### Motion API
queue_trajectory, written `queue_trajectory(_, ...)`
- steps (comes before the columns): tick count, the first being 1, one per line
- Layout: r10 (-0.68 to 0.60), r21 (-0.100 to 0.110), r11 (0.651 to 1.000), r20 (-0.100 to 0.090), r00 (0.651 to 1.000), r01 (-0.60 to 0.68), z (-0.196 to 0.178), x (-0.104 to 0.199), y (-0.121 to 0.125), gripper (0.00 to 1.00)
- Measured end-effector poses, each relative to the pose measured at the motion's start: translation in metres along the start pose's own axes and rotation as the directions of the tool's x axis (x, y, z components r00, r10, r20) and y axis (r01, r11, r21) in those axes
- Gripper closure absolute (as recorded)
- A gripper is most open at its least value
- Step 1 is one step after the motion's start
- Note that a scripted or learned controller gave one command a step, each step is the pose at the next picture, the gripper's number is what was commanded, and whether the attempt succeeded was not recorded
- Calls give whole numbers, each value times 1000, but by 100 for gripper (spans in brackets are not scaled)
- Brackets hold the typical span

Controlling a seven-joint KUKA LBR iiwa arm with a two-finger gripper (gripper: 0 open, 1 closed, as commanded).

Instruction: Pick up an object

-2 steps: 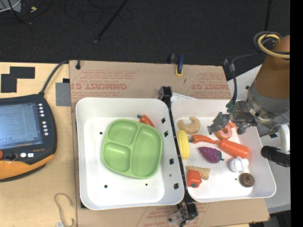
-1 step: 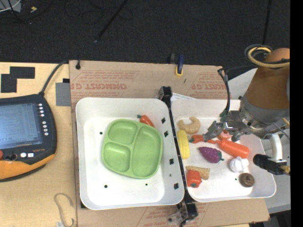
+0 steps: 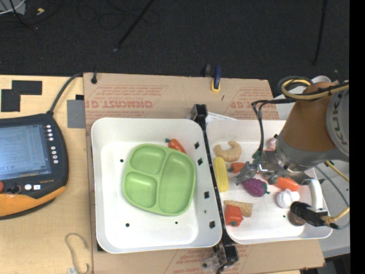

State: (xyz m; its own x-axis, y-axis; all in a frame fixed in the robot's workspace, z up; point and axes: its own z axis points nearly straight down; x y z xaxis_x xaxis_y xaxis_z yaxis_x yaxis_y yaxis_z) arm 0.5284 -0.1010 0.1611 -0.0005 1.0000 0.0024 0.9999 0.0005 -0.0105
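A: Entry, right bin (image 3: 268, 236). The gripper (image 3: 249, 172) is low among the toy food, arm coming in from the right. Nearest item?

B: The purple eggplant toy (image 3: 254, 186). It lies just below and a touch right of the fingertips in the camera view, close enough that I read them as touching or nearly so.

A: Finger state?

B: Cannot tell. The tips are dark against clutter and I cannot separate 1 finger from the other. Nothing is visibly between them.

A: Eggplant's long axis?

B: Roughly left-right, slightly tilted down toward the right. A closure across its short width looks the sensible approach, judged from this pose alone.

A: Neighbours that could interfere?

B: The yellow corn (image 3: 220, 173) stands just left, running up-down along the bin wall. An orange carrot (image 3: 287, 182) lies just right. The croissant (image 3: 228, 150) sits above, apart.

A: Left bin?

B: Green divided plate (image 3: 160, 179). Not relevant to this grasp.
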Motion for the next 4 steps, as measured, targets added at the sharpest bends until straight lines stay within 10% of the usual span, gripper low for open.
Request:
queue_trajectory(2, 2, -5, 1000, 1, 1000, -2, 75, -6, -6, 0)
queue_trajectory(3, 10, -5, 1000, 1, 1000, -10, 64, -8, -6, 100)
queue_trajectory(4, 8, -12, 1000, 3, 1000, -8, 4, -17, -7, 100)
